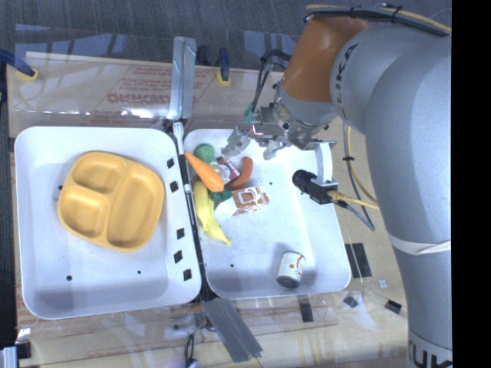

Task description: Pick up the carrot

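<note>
The carrot (204, 172) is orange and tapered. It lies at a slant near the left wall of the right bin (322, 274), its thick end toward the bin's middle. My gripper (252, 146) hangs over the back of that bin, just up and to the right of the carrot and apart from it. A green piece (203, 152) sits right behind the carrot, and a yellow banana (207, 213) lies just in front of it. A reddish sausage (244, 172) rests beside the carrot's thick end, below the gripper.
A small printed packet (251, 198) lies mid-bin and a small can (291, 269) lies near the front wall. The left bin (46, 282) holds a yellow divided plate (111, 199). A black fitting with a cable (311, 184) juts over the right bin.
</note>
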Action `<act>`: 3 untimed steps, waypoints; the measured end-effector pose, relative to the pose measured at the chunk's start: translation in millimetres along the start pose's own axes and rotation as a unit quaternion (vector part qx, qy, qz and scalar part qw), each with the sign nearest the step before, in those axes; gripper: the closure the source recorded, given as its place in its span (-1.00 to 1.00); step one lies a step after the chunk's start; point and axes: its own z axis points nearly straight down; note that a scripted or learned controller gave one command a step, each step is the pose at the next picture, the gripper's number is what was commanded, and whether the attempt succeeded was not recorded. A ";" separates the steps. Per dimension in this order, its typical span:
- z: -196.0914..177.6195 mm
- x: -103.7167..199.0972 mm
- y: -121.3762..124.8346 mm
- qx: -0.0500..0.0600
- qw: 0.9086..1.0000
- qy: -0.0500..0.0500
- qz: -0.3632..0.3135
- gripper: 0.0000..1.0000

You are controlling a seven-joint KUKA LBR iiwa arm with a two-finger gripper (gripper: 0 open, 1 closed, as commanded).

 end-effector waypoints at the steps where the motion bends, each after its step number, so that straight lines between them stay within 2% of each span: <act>1: 11.9 42.3 10.5 0.000 0.997 0.000 -0.077 -1.00; 2: 9.0 98.1 17.7 -0.002 0.994 -0.001 -0.105 -1.00; 3: 12.6 36.5 -32.1 -0.001 0.983 -0.001 -0.184 -1.00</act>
